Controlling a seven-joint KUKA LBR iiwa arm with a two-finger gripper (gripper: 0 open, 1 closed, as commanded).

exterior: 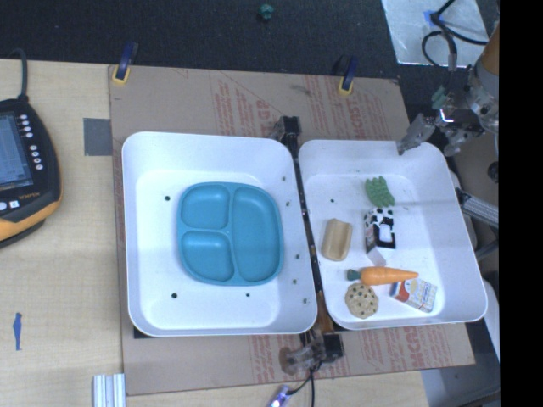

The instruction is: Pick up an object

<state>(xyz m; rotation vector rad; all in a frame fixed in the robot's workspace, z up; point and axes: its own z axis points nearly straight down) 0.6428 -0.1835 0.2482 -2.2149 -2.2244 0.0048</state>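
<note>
The right bin (441,176) holds several small objects. A green leafy piece (379,191) lies near its back, and a black-and-white item (381,229) sits just below it. A tan bread slice (337,239) rests at the left side. An orange carrot (386,275), a cookie (361,299) and a small red-and-white carton (416,293) lie along the front. My gripper (433,134) hovers over the bin's back right corner, apart from every object. It is open, with nothing between its fingers.
The left bin (144,227) carries a blue divided plate (230,232). A black and orange handheld pendant (21,168) lies on the bench at far left. Clamps (125,62) pin the cardboard sheet at the back.
</note>
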